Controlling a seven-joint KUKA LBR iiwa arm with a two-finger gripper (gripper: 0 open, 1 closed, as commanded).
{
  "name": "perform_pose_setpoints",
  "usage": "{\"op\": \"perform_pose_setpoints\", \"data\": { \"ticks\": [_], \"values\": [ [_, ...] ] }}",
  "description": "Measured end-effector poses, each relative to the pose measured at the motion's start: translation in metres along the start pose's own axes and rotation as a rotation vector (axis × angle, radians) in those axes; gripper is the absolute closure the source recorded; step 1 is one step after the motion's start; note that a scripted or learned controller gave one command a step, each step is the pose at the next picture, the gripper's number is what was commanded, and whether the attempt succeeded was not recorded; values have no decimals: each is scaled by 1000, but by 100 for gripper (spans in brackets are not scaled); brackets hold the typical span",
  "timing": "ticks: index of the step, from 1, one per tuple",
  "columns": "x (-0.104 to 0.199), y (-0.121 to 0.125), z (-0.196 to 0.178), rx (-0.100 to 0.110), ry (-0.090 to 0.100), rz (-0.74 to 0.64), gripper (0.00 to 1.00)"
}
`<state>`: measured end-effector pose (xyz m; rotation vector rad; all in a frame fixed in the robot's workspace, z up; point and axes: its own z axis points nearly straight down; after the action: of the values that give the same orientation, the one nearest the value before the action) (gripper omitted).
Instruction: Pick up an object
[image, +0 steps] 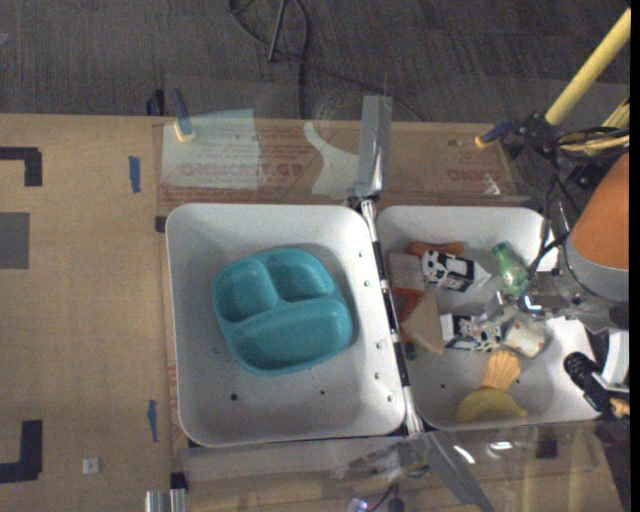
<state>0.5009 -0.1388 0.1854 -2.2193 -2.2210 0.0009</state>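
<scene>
A: Camera view: 2 white bins side by side. The left bin (200, 400) has a teal tray (283, 309) with 3 compartments near its middle.

B: And the right bin (440, 405)?

A: Clutter: 2 black-and-white cartons (446, 268), a green bottle (508, 266), a tan wedge (424, 322), a yellow brush (495, 385).

B: The gripper (527, 305)?

A: Low over the right side of that bin, by the bottle. Whether it is open, or has anything, I cannot tell.
</scene>
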Motion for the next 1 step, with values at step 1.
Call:
{"op": "perform_pose_setpoints", "data": {
  "ticks": [1],
  "values": [
    [-78,57,-32,-4,-3,86,0]
  ]
}}
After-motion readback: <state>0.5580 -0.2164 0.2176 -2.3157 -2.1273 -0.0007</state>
